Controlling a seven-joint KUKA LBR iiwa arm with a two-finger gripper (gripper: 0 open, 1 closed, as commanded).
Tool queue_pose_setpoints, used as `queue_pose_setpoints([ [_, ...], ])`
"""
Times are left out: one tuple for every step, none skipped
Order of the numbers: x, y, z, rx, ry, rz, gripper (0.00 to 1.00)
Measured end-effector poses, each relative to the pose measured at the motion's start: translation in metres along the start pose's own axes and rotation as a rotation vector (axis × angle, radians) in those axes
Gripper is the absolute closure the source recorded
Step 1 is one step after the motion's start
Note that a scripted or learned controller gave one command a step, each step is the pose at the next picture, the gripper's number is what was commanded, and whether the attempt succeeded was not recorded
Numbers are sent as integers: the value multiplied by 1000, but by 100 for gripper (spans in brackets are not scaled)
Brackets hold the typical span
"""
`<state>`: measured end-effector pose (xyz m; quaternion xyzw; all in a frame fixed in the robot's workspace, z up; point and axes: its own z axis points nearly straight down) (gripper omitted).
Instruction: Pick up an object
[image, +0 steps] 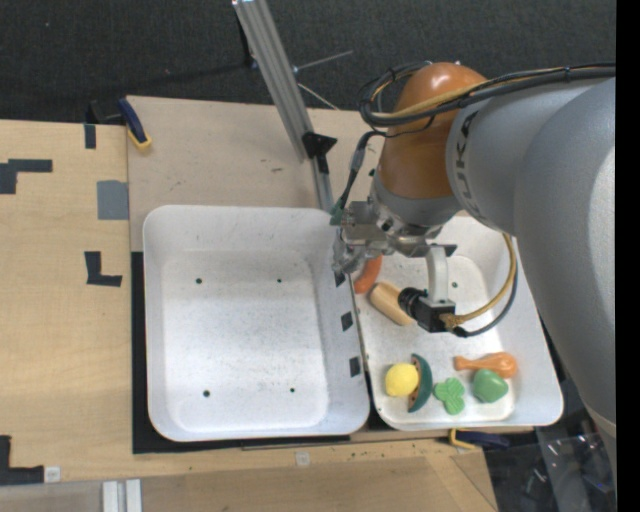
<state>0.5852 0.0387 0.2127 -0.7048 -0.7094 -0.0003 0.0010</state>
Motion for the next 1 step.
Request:
queue_pose_setpoints([
  [54, -20, 5, 3, -1, 0, 100],
])
